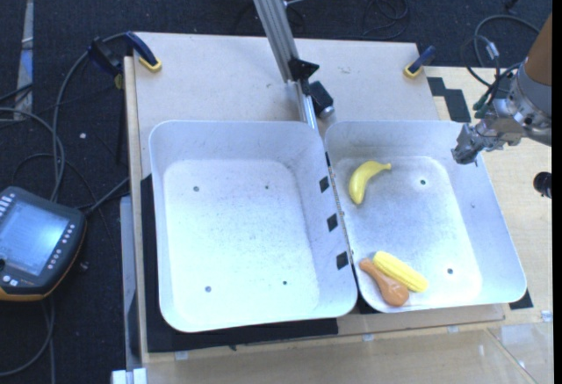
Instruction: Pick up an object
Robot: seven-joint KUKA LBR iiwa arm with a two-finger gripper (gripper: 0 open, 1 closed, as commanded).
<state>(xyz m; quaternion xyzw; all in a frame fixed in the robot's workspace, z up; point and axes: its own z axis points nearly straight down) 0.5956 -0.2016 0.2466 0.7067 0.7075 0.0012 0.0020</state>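
A yellow banana lies in the upper middle of the right bin. Near that bin's front edge a second yellow piece rests against an orange piece. My gripper hangs at the right bin's upper right corner, above the rim, well to the right of the banana. Nothing shows between its fingertips.
The left bin sits beside the right one, sharing a middle divider. A slanted metal rail runs down from the top to the bins' back edge. A handheld control pendant lies off the bench at left, with cables around it.
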